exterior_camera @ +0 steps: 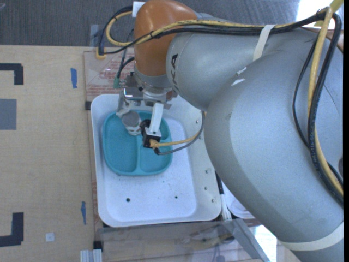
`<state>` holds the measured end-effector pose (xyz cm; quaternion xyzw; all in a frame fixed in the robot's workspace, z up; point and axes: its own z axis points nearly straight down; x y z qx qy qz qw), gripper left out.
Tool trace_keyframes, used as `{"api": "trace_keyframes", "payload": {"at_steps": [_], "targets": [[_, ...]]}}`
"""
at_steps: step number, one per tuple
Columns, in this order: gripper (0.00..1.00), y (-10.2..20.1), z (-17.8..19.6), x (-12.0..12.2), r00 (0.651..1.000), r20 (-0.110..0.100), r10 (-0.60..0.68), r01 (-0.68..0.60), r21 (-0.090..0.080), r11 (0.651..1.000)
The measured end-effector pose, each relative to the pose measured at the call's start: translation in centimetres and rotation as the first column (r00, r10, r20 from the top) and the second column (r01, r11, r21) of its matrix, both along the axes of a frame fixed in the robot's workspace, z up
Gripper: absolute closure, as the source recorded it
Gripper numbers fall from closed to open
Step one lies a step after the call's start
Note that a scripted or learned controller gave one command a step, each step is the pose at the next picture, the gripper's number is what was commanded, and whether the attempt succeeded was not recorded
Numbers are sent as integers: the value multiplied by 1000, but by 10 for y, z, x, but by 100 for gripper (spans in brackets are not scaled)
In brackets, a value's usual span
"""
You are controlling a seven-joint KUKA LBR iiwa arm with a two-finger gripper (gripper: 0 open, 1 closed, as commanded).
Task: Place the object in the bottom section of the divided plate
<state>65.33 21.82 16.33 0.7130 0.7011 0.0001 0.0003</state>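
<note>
**Entry: placement step, remote op notes**

1. **gripper** point(132, 118): hangs low over the upper part of the divided plate, wrist directly above it. Open or closed: I can't tell, as the wrist body blocks my feed.
2. **object**: not confirmed. A small grey round piece point(130, 121) sits right under the tool, over the plate's upper-left area. It could be the object or it could be tool hardware. Contact w/ the plate is unclear.
3. **divided plate** point(126, 156): teal and smooth, prob. moulded plastic. Rounded outline, raised rim, one low ridge running down the middle toward the near edge. It lies flat in the far-left part of the white bin.
4. **white bin** point(158, 203): shallow, glossy, rounded corners, a few dark specks point(128, 200) on the floor.
5. **bench** point(43, 146): pale wood grain, matte, w/ strips of blue tape point(73, 78).
6. **arm** point(262, 119): grey, smooth casing, orange band near the wrist.

**Step in hand (my read):** approach for placing, release not yet done.

**How I'd do it well:**
- I take "bottom" as the section nearest the view's lower edge. The tool now sits over the upper part, so I'd shift toward the near edge first.
- Keep off the ridge, so nothing lands astride it.
- Go low before letting go. Slick plastic prob. lets a round thing roll or slide.
- Retract straight up, w/o dragging the rim.
</note>
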Motion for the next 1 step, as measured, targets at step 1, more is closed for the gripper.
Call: {"api": "trace_keyframes", "payload": {"at_steps": [1], "targets": [[0, 0, 0, 0, 1000, 0, 0, 0, 0, 1000]]}}
